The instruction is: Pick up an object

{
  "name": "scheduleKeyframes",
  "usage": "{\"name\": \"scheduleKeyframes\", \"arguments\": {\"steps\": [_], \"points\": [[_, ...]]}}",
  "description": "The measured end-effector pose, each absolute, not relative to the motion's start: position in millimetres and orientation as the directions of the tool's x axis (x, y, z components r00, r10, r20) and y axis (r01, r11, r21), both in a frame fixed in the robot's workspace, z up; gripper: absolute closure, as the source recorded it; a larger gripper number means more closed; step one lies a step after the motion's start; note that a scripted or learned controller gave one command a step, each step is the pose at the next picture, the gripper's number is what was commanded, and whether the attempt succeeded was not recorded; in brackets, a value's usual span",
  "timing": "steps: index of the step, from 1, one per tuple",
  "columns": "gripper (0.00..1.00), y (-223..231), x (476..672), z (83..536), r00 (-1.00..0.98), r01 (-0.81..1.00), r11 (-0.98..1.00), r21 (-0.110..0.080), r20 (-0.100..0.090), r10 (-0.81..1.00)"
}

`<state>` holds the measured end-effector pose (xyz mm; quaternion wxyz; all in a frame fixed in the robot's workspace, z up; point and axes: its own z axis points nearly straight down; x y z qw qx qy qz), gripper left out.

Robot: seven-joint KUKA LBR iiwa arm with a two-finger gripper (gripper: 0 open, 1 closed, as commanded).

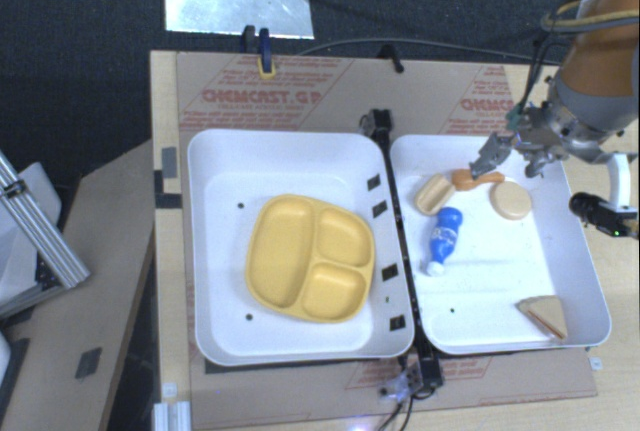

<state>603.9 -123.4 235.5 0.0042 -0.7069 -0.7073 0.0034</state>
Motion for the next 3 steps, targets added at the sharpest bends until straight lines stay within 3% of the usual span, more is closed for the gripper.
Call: {"name": "scheduleKeyframes", "arguments": {"steps": [1, 2, 3], "points": [[0.00, -123.1, 606.3, 242.7, -0.003, 1.000, 0.003, 0.001, 0.000, 1.000], [0.00, -116.3, 599.9, 184.7, -0.002, 1.000, 0.002, -0.004, 0.001, 1.000], [0.00, -114.1, 608.3, 126.8, -0.002, 1.000, 0.002, -0.003, 0.001, 1.000]]}}
